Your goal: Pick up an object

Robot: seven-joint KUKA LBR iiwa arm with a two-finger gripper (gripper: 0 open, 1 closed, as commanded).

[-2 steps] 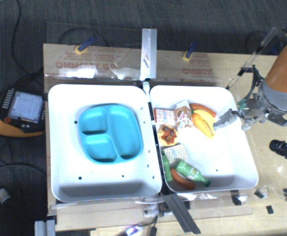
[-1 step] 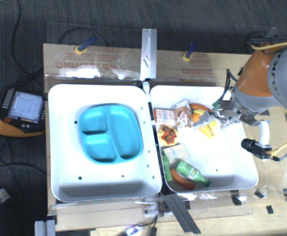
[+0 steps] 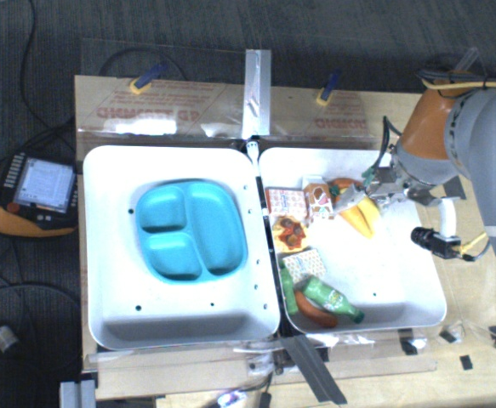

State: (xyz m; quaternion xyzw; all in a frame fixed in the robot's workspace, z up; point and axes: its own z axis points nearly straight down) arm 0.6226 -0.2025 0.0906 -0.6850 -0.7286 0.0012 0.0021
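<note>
The right bin (image 3: pixel 401 279) holds several toy food items along its left side. A yellow banana (image 3: pixel 360 215) lies in the upper middle with an orange piece (image 3: pixel 343 185) just above it. My gripper (image 3: pixel 373 187) sits low over the banana's upper right end, touching or nearly touching it. To the left are a red and white packet (image 3: pixel 285 201), a small box (image 3: pixel 318 195) and a packet with red fruit (image 3: pixel 290 232). Lower down, a green bottle (image 3: pixel 328 297) rests over a reddish-brown item (image 3: pixel 316 314).
The left bin (image 3: pixel 111 313) holds a blue divided plate (image 3: pixel 190 229). A checkered green packet (image 3: pixel 303 264) and a dark green piece (image 3: pixel 288 294) lie by the divider. A black fitting (image 3: pixel 430 240) on the arm hangs over the right bin's right side.
</note>
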